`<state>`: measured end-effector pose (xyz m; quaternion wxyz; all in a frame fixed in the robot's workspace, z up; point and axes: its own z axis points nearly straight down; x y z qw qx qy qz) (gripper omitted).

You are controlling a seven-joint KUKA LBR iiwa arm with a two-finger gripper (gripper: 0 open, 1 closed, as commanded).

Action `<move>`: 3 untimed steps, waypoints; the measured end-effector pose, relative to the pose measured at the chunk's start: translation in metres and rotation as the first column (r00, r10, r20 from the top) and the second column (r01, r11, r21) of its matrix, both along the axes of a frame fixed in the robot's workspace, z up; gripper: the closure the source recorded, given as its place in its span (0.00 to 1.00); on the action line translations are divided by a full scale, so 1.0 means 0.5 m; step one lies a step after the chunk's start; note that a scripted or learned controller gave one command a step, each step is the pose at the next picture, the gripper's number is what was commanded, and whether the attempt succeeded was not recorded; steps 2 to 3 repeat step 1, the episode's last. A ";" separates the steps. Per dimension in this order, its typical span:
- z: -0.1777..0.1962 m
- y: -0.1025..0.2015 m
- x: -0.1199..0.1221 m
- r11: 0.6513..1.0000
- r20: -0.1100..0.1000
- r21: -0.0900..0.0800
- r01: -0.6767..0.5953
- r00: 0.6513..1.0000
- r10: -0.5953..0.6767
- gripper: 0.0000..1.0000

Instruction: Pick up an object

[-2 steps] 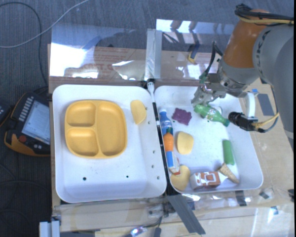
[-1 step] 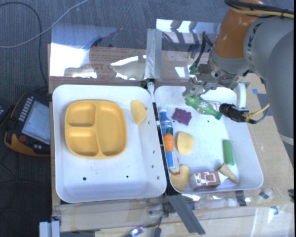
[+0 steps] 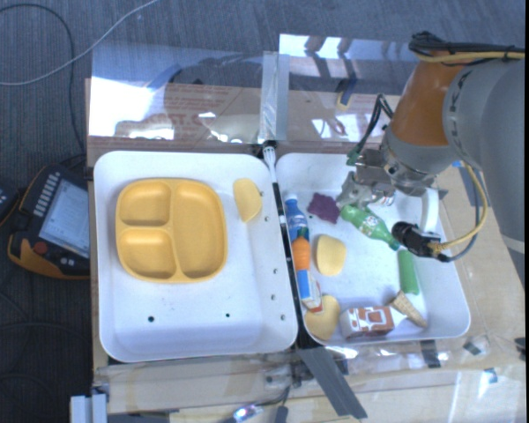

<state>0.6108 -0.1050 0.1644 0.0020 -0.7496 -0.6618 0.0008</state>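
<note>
The green plastic bottle with a white cap (image 3: 368, 222) lies tilted in the right white bin (image 3: 441, 320), just under the gripper (image 3: 368, 192); whether it sits between them cannot be told. A purple block (image 3: 323, 206) lies just left, a yellow rounded piece (image 3: 330, 255) below. The yellow divided plate (image 3: 171, 229) sits in the left white bin (image 3: 194, 324).

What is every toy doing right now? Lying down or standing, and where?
yellow tray: flat in the left bin, right way up.
yellow piece: loose beside the tray.
green bottle: on its side in the right bin, under the gripper.
purple block: lying loose.
marker: flat along the divider.
small carton: near the front wall.
</note>
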 end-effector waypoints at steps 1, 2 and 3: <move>0.086 0.087 0.061 0.998 0.002 -0.001 -0.056 0.998 0.056 1.00; 0.086 0.087 0.061 0.998 0.002 -0.001 -0.056 0.998 0.056 1.00; 0.086 0.087 0.061 0.998 0.002 -0.001 -0.056 0.998 0.056 1.00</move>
